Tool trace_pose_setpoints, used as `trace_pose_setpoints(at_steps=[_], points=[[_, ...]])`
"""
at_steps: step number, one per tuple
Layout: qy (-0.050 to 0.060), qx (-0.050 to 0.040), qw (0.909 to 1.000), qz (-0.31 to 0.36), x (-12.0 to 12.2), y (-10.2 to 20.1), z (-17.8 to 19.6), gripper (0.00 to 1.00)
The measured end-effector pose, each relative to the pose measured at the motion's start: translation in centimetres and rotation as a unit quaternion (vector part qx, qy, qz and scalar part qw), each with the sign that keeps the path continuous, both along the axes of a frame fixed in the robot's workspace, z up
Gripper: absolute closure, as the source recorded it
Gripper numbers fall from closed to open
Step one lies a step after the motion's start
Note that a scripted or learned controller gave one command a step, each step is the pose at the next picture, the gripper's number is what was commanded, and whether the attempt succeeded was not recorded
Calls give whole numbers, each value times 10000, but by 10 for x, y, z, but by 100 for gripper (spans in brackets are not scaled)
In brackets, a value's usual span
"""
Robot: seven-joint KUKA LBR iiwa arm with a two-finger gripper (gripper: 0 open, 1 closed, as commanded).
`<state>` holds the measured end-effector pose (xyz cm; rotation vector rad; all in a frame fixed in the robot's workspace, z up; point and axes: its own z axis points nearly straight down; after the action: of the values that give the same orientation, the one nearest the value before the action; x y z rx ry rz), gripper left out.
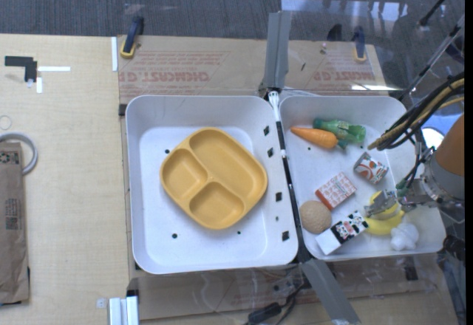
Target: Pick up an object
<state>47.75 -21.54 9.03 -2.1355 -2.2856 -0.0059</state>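
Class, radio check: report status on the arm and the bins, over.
End effector low in right bin, over yellow banana; grip unconfirmed. Carrot, red box, cow-print carton crowd nearby. Yellow divided plate alone in left bin.

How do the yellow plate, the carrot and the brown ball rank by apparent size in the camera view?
1. yellow plate, clearly largest.
2. carrot and brown ball: too alike to rank; the carrot is longer, the ball rounder.

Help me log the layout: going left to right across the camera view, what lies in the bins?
Yellow divided plate → carrot → red-and-white box → small carton → white ball.
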Motion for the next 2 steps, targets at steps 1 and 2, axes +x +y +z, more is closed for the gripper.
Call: trace_pose_setpoints(at_steps=[1,2], points=[[-23,-45,10000,-23,1,-4,9,100],[-29,-66,10000,-18,44,78,109,100]])
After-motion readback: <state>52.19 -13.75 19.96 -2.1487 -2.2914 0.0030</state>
